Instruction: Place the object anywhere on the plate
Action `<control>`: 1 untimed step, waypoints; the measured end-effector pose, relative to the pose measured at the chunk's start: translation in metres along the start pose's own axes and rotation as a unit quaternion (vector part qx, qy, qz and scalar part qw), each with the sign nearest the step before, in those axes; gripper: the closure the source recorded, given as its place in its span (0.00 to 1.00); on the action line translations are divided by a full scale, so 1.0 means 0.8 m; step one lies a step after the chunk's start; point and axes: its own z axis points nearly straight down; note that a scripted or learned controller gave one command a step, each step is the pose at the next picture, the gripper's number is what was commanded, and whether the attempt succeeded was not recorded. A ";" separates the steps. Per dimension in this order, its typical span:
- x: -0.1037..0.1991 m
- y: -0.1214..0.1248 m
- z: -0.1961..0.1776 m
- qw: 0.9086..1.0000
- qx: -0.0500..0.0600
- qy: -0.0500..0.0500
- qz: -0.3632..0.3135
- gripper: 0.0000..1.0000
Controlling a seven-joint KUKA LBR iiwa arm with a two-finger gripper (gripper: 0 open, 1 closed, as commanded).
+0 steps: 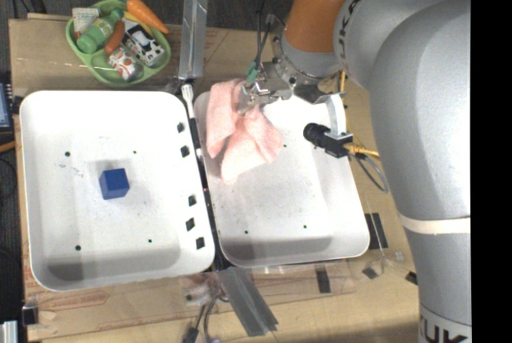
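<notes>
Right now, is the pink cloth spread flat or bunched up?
Bunched up. The pink cloth shows folds and lies crumpled in the right bin, under the gripper.

fixed overhead camera, slanted down, both bins (48, 105)

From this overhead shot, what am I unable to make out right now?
- Gripper: fingertips buried against the pink cloth; a grasp can't be confirmed.
- Right bin: the floor beneath the cloth is covered, and the arm hides its far right corner.
- Green bowl: the items inside are too small to identify fully.
</notes>
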 end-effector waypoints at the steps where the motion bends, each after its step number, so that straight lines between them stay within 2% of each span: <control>1: 0.001 0.000 -0.027 1.000 -0.001 0.000 -0.004 1.00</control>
